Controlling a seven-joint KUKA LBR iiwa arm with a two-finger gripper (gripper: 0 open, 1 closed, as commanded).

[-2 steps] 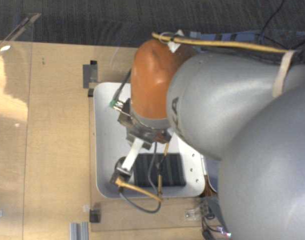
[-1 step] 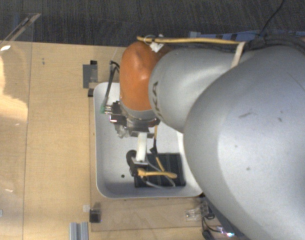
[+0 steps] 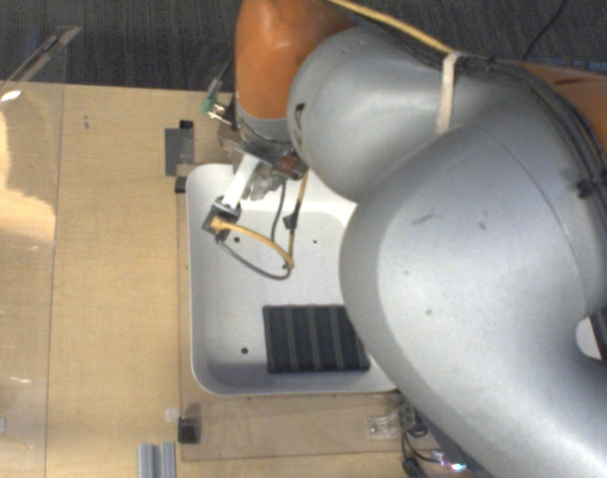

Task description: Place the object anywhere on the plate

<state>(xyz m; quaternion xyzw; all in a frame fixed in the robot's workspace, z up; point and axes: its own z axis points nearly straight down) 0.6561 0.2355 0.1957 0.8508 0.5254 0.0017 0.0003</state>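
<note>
Honestly, the arm (image 3: 483, 227) eats most of the shot. Its grey bulk covers the whole right side, with the orange band (image 3: 269, 48) up top. Under it is the wooden surface (image 3: 95, 267), and on that sits a white bin (image 3: 229, 307) whose left part is open to view.

Lying flat on the bin floor, near its lower edge with its right end tucked under the arm, is a black ribbed block (image 3: 308, 339). I take that to be the object that needs moving.

The claw (image 3: 266, 171) hangs just below the orange band, over the top end of the bin and well apart from the block. It's crammed in against the arm, so I can't tell if it's wide or narrow. I don't see anything carried in it either.

My read is that this is the reach-for-the-pick stage, since the block is lying in the bin and hasn't been grabbed. The next move calls for the claw to travel down the bin, line up over the block, drop and clamp across it. Then it has to lift clear of the bin wall and head for the plate. I can't place the plate from this angle. My guess is it's somewhere under the arm on the right.

Smallest bit is a dark speck (image 3: 246, 350) on the bin floor just left of the block.
</note>
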